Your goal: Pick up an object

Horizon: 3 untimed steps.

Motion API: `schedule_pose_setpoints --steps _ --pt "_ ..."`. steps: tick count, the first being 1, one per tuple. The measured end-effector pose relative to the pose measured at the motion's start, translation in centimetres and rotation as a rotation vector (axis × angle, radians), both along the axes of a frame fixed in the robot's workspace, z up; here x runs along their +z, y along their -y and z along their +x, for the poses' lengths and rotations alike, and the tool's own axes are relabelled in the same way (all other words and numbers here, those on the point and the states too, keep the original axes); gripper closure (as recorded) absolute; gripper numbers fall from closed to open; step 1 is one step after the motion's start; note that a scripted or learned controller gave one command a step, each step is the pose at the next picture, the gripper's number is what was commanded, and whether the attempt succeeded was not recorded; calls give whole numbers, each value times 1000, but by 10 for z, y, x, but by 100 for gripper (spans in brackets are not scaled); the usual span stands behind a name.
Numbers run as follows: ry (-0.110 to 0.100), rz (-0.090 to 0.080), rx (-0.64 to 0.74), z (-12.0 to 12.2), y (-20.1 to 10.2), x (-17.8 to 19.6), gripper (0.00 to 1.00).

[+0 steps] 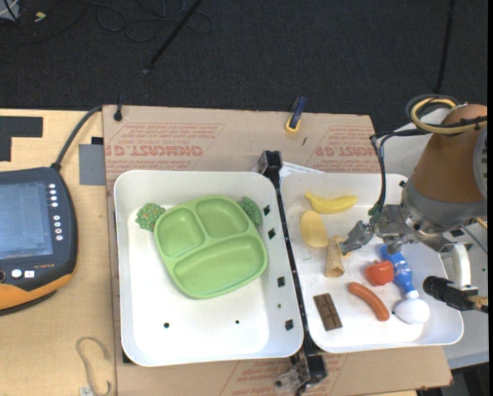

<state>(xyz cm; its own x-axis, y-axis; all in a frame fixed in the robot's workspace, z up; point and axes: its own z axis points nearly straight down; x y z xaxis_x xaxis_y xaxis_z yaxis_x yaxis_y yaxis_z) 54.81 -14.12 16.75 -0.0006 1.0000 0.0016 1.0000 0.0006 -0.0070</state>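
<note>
Toy food pieces are lying loose in the right shallow white bin (444, 337); none is being lifted. Nearest the hand (376, 236) are a red tomato-shaped toy (379, 273), a blue-and-white plastic piece (401, 272) and a tan cone-shaped wafer toy (334, 259). Further out are sitting a pale yellow rounded plastic chunk (314, 228), a yellow plastic banana (330, 202), an orange-red sausage toy (369, 300), a brown chocolate-bar block (327, 311) and a white egg-shaped toy (411, 311).

Hand is hanging low over that bin, just above the gap between cone and tomato, arm coming in from the right. Dark fingers are pointing leftward and looking spread apart, with nothing between them; contact with any toy is hard to judge from this slanted angle.

For a good grasp, I'd judge it is best picking one isolated target, probably the tomato or the cone, centring the fingers on both sides of it and descending straight, so neighbours aren't being nudged. Crowding near the blue piece is the risk.

Left white bin (139, 320) is carrying a green divided plastic plate (213, 246). Both bins are resting on a cardboard-covered surface (229, 143).
</note>
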Motion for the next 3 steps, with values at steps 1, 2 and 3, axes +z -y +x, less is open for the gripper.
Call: schedule_pose_setpoints --steps 1,2,3 --pt "-2 2 1 -10 -8 -54 0" --pt "2 0 0 -10 -10 -81 0" --pt "2 1 -7 -11 -9 -70 100"
